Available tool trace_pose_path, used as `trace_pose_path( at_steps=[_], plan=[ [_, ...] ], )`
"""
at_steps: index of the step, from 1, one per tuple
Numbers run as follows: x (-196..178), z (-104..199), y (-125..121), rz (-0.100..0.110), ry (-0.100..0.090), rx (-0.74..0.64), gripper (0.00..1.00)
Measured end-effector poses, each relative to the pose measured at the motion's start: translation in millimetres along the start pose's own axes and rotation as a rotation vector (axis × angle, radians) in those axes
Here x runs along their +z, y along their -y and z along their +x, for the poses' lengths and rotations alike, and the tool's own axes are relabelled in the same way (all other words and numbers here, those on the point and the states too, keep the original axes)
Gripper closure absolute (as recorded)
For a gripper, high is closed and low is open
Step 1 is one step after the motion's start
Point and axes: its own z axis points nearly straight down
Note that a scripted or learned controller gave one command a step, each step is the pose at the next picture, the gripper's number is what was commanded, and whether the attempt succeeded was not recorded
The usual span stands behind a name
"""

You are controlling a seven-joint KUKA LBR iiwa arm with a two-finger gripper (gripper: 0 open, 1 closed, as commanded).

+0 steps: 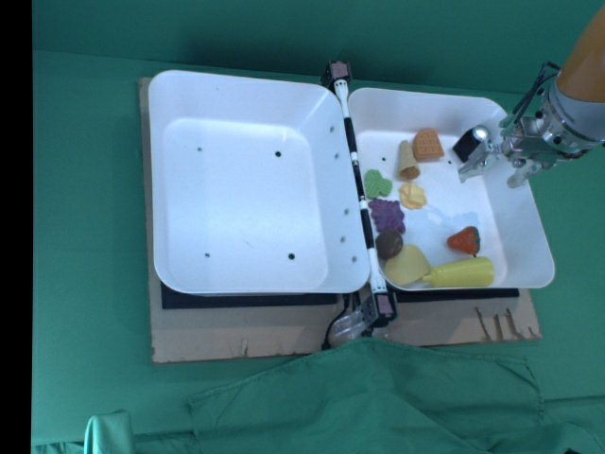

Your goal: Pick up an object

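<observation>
A green cloth covers the worktop [85, 206], and on it lies a brown cardboard sheet [236, 346] carrying two shallow white bins side by side. The left bin [180, 112] is the larger patch of white, with a few dark dots on its floor. The right bin [529, 253] holds all the toy food, mostly along its left and near sides.

The grey arm [581, 93] (orange band at the top right) reaches in from the right, and its jaws [473, 154] hang over the far right part of the right bin; whether they are parted or closed cannot be told, and nothing shows between them.

Among the objects, a long yellow piece [460, 272] lies at the near wall, touching a pale yellow rounded piece [405, 266]. Then come a purple grape bunch [386, 215], an orange waffle [427, 144], an ice-cream cone [407, 161], a red strawberry-like piece [464, 241], a green piece [377, 183], a yellow flat piece [412, 196] and a brown lump [388, 244].

No writing or labels can be read anywhere.
</observation>
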Motion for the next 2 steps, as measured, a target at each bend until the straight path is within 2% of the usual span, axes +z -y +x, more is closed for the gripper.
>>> trace_pose_path(
  at_steps=[1,2],
  plan=[
    [79,18,-65,0.002,0.000,-0.004,0.00],
    [94,15,-108,0.021,-0.010,0.003,0.00]
  ],
)
